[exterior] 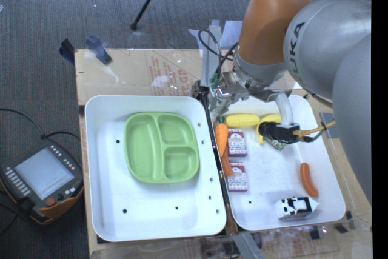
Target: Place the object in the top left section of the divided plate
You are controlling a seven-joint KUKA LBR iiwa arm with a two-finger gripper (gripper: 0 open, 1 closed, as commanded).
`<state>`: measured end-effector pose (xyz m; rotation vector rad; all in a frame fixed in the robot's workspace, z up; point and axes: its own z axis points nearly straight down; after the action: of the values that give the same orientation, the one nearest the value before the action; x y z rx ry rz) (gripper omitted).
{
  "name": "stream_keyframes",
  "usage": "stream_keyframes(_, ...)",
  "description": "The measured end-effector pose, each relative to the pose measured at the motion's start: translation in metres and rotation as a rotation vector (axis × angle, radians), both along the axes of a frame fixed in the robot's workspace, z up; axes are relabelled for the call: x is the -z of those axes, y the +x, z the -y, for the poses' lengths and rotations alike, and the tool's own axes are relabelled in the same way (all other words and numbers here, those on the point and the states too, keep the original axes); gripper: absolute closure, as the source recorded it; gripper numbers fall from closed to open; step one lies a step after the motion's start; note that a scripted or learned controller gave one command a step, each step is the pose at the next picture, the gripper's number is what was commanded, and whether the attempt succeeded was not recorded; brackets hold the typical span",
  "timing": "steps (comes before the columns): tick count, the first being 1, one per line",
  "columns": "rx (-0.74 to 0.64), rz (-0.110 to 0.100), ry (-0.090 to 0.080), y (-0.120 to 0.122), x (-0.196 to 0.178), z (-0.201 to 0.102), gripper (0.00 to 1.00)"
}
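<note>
The green divided plate lies flat in the left bin, a little above that bin's middle. It has one long section down its left side and two smaller ones stacked on its right. I cannot tell which thing is meant to go on it; all the loose pieces lie in the right bin.

My gripper hangs over the upper left corner of that right bin, close to the wall shared by the two bins, just off the plate's upper right. I cannot tell whether it is wide, narrow or holding anything.

Just below it a carrot lies lengthwise along the bin's left wall. A yellow piece lies just right of the carrot's top. Two small red cartons sit one below the other beside the carrot. Further right lies a sausage, and a black-and-white carton sits near the lower right corner.
</note>
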<state>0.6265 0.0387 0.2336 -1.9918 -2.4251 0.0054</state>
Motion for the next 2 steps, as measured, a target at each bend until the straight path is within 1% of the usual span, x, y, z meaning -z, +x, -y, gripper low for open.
stream_keyframes(1,-0.144,0.003,0.001,0.018,0.004,0.022,1.0)
stream_keyframes(2,-0.197,0.003,0.001,0.018,0.004,0.009,1.0)
